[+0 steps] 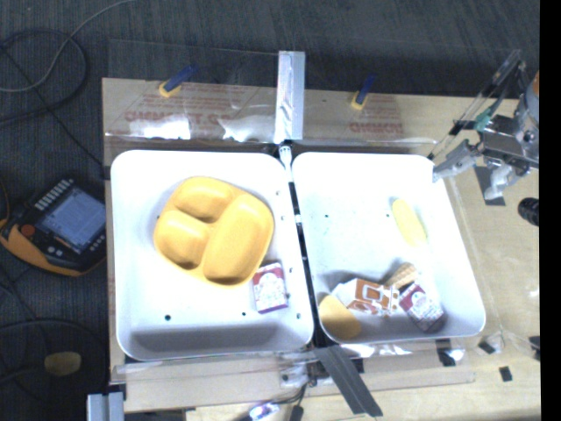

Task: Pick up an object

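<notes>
The gripper (478, 160) was observed at the right edge of the bench, outside and just beyond the upper right corner of the right bin (368, 169). Whether the claw was spread or pressed together could not be told; nothing was seen between its ends.

No object had been lifted. Candidates were noted in both bins. In the right bin, a pale yellow oblong piece (408, 220) lay alone near the right wall, and a cluster of printed packets (390, 298) was crowded into the lower corner, with a round tan item (337, 317) just beside it. In the left bin (131, 261), a large yellow lobed object (213, 228) occupied the middle, and a small red-and-white packet (270, 288) lay touching its lower right edge.

Risks were judged as follows. A descent on the cluster could close on overlapping packets and slip, or drag several at once. The oblong piece lay near the wall, so a finger could strike the rim. The large yellow object was judged likely too wide and rounded for a secure pinch. The small packet lay flat and could be pushed rather than gripped.

A handheld pendant (61, 226) and cables (35, 60) were recorded on the floor to the left, well apart from the bins. The central divider (294, 209) stood between the bins.
</notes>
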`<state>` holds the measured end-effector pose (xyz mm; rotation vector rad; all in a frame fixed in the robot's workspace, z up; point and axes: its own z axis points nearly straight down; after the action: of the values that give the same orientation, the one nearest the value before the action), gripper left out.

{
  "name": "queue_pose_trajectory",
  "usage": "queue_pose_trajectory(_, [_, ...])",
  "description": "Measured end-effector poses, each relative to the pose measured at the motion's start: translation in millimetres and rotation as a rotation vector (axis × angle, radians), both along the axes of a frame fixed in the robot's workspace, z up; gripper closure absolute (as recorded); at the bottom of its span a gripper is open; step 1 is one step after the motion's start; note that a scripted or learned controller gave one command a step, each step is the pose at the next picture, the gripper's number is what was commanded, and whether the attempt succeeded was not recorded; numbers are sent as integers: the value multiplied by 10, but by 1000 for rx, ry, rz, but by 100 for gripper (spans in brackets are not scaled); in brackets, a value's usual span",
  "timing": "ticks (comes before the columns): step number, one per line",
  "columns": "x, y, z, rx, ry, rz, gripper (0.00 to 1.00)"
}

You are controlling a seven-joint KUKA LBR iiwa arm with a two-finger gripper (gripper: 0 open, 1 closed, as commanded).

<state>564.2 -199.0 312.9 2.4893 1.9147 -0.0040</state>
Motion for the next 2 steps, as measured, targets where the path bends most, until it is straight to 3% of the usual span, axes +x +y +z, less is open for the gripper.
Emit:
queue_pose_trajectory(1, [204, 146, -989, 2, 2, 91, 0])
queue_pose_trajectory(2, [-126, 133, -245, 0, 0, -185, 0])
